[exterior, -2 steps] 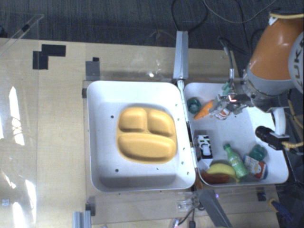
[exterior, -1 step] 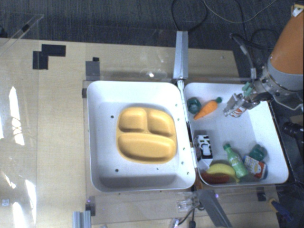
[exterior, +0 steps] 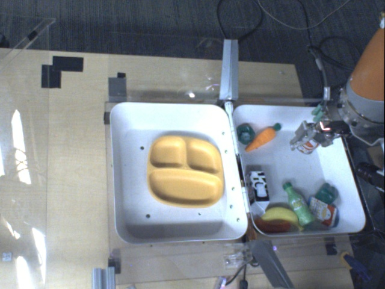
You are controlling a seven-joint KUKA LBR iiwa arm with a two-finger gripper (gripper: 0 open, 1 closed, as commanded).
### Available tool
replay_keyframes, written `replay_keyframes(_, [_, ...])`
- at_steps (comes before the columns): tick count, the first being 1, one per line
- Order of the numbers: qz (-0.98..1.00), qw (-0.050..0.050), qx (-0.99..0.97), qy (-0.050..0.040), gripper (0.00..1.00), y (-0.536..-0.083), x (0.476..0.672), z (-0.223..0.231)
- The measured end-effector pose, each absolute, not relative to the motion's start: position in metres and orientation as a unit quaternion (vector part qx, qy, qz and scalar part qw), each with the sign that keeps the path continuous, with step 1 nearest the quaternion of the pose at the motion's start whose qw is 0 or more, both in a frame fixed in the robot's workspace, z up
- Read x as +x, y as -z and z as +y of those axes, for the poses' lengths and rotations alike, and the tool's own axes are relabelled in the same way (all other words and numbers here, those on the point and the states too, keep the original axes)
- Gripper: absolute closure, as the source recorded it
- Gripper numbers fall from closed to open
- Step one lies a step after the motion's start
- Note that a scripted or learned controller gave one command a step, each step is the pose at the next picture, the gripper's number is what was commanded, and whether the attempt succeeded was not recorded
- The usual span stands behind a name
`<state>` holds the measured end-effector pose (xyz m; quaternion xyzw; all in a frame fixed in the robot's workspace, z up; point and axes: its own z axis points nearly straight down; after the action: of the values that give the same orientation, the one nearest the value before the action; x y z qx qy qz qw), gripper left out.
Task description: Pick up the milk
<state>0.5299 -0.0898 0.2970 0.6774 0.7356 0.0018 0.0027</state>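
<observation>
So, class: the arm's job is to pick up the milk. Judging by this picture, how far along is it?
Done: nothing visible; the milk carton lies on the floor of the right bin, by its left wall. In hand: the gripper hangs over the bin's upper right area, apart from the carton. Left: move across to the carton, descend, grip and lift.

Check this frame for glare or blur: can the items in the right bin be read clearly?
Camera view: glare streaks the clear sheet at left; a small highlight marks the left bin rim; the milk and carrot read clearly, while the gripper looks soft.
</observation>
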Motion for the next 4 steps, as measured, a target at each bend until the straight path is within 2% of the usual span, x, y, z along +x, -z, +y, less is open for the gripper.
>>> replay_keyframes(1, [0.773,0.001,0.634,-0.0011,1.00,-0.233,0.520,-0.009])
replay_keyframes(2, [0.936,0.003,0.352,-0.0016,1.00,-0.244,0.489,0.010])
replay_keyframes(3, [0.936,0.003,0.353,-0.0010,1.00,-0.198,0.488,-0.063])
replay_keyframes(4, [0.906,0.004,0.424,-0.0018,1.00,-0.311,0.555,-0.029])
